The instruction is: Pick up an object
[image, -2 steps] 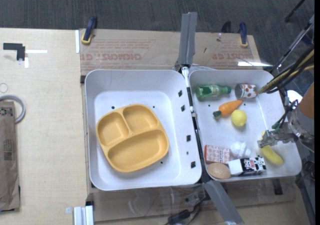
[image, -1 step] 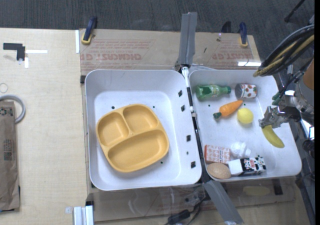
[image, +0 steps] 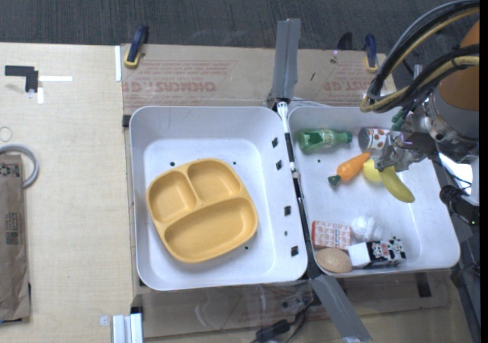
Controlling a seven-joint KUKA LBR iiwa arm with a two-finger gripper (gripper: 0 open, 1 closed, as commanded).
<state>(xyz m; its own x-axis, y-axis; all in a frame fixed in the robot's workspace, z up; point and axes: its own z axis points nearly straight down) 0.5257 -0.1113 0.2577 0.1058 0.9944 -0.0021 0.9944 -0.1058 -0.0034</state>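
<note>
By the right bin's near edge I see a tan round bread roll [image: 333,260]; my tool [image: 390,152] hovers over the yellow plastic banana [image: 395,184], grip state unclear.

— What's on the bench [image: 69,143]?

— Pale wood top. Two shallow white bins side by side: left bin [image: 141,181], right bin [image: 435,254], touching along the middle. A cardboard sheet [image: 206,78] lies under their far edge, held by blue clamps [image: 137,44].

— And at the left?

— A brown paper bag [image: 11,235] at the edge, and black tape [image: 23,75] near the far corner.
</note>
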